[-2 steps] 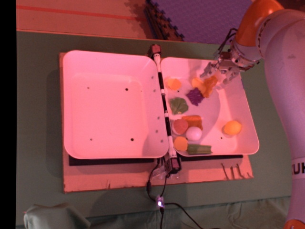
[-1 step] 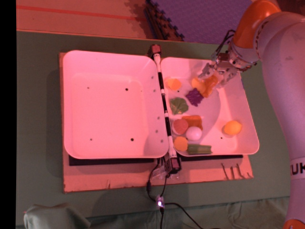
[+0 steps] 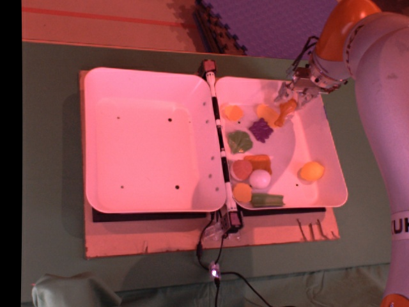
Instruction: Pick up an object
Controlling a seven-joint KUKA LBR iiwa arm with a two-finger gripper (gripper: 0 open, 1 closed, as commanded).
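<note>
My gripper (image 3: 293, 101) hangs over the back of the right bin (image 3: 332, 165). A small orange oblong piece (image 3: 285, 112) sits between its fingers and pokes out below them, so the gripper is shut on it. Loose in the bin below lie a purple grape bunch (image 3: 261, 130), a yellow-orange piece (image 3: 263, 111), an orange round piece (image 3: 233, 112), a green leafy piece (image 3: 239, 141), a red round piece (image 3: 242, 169), a white ball (image 3: 260, 179) and an orange fruit (image 3: 311, 171).
The left bin (image 3: 115, 88) sits beside the right one, with a black-and-white divider bar (image 3: 219, 139) between them. A green stick-shaped piece (image 3: 267, 200) and an orange disc (image 3: 242, 192) lie at the right bin's front. Cables (image 3: 214, 270) trail off the bench's front.
</note>
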